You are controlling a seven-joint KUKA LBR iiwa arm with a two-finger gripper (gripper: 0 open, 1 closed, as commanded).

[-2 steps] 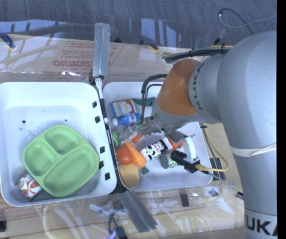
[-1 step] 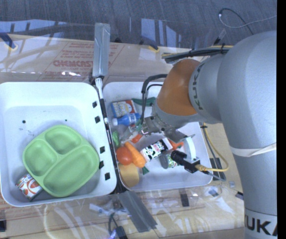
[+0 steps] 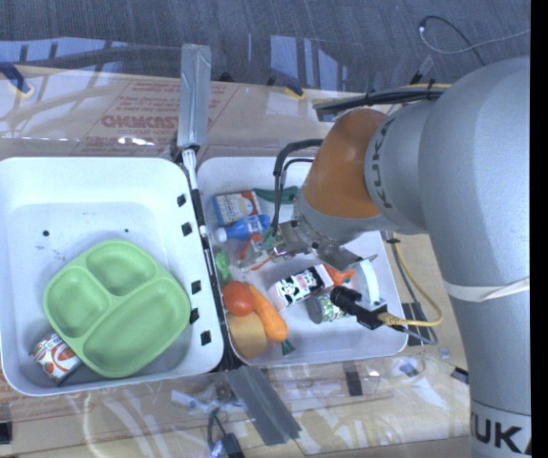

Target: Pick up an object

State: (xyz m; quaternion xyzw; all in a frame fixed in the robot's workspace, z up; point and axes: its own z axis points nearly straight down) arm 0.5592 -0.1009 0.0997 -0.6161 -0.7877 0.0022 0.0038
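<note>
Pincer (image 3: 288, 246) sits low in right bin (image 3: 389, 343) over the carton (image 3: 302, 285); finger state can't be told.

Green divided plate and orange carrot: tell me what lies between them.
In the camera view, the two bins' adjoining white walls lie between the green divided plate in the left bin and the orange carrot in the right bin, where a tomato touches the carrot's left side.
</note>
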